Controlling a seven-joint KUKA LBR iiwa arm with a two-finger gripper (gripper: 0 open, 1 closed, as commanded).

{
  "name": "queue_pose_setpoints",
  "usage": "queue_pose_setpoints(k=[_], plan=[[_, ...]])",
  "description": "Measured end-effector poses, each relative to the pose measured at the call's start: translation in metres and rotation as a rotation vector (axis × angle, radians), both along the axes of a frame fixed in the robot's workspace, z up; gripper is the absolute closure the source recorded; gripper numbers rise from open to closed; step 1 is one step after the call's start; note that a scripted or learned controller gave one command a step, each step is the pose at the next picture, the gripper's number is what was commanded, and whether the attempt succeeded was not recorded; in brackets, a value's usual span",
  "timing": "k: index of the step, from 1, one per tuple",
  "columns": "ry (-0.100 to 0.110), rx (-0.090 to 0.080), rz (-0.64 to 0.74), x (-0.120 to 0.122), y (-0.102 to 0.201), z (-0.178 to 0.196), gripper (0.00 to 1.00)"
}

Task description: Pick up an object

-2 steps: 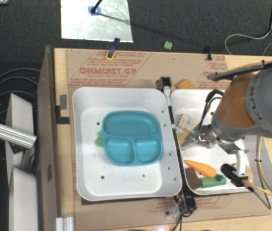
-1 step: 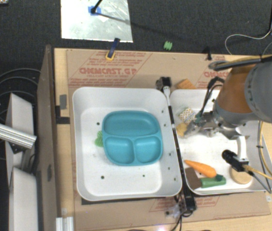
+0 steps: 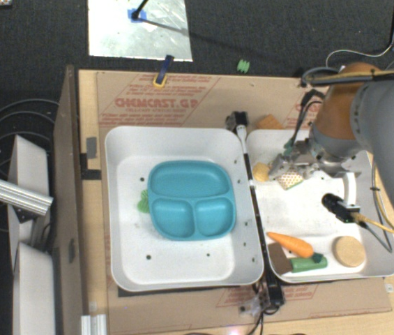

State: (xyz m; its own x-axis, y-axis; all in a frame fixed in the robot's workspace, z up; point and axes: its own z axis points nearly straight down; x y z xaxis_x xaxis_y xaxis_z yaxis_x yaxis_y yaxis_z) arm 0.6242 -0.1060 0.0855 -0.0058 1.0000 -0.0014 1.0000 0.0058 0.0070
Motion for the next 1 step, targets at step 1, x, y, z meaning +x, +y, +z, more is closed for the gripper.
queue_pose_setpoints(k=[1], plan=[[0.002, 0.001, 0.002, -0.0015, 0.0004, 0.0102, 1.00]])
